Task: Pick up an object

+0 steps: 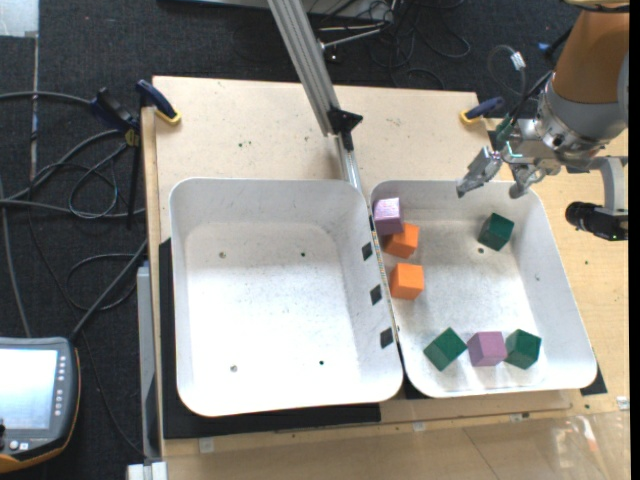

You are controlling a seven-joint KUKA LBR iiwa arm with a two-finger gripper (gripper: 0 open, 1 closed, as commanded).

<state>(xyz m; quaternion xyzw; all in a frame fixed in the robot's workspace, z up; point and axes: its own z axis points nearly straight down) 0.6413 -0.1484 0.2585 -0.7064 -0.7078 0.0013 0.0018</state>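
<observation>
**A:** Pale bench [250,138], dark carpet round it, two white bins on top. What's the gripper [500,180] doing?

**B:** It hangs over the far rim of the right bin [560,298], fingers spread apart with nothing between them.

**A:** Nearest object?

**B:** A green cube [496,231], just below the gripper on the bin floor, clear of the fingers.

**A:** And further out?

**B:** Against the bin's left wall, a purple cube [387,211] touches an orange cube [403,239]; another orange cube [407,280] sits just beneath. Along the near edge: green cube [445,349], purple cube [487,348], green cube [523,348], side by side.

**A:** The left bin [270,288]?

**B:** Bare white floor, speckled.
</observation>
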